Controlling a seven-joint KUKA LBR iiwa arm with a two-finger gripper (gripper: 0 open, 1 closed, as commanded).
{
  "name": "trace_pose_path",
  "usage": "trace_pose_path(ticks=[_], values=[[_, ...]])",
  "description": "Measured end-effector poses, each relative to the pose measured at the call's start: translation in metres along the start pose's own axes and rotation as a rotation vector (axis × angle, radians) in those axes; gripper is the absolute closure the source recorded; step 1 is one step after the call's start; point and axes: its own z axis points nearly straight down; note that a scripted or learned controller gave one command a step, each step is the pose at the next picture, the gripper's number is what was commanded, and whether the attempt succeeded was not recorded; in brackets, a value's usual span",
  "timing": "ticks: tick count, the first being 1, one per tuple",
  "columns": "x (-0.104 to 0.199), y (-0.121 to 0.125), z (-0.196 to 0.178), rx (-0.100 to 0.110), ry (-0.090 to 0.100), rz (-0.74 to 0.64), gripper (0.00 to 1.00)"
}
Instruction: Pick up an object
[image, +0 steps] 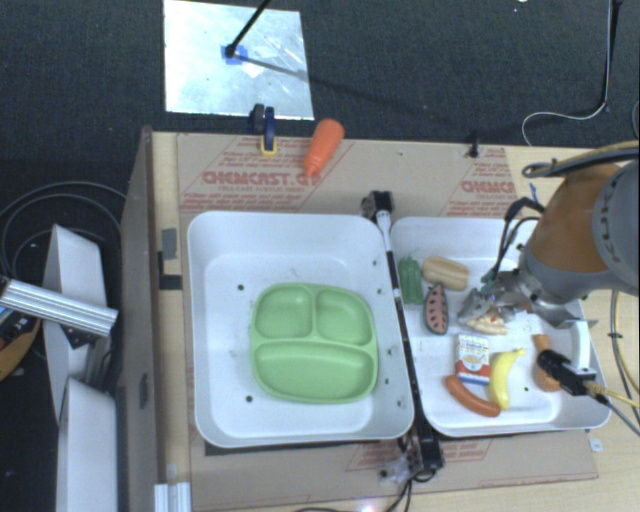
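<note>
Gripper (487, 300) low in right bin (575, 415); can't tell finger state. Pale toy (489, 322) right beneath tips, carton (472, 355) just below. Watch: crowded pieces, tips may nudge instead of grab.

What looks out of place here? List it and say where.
The toy carrot lies outside both bins, on the brown board behind the left bin, while the other toy foods sit in the right bin. Nothing else stands out; the green divided plate lies flat.
</note>
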Motion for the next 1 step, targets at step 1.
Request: trace_pose_path(ticks=[1], values=[[0.0937, -0.0367, -0.0936, 0.001, 0.003, -0.008, 1.0]])
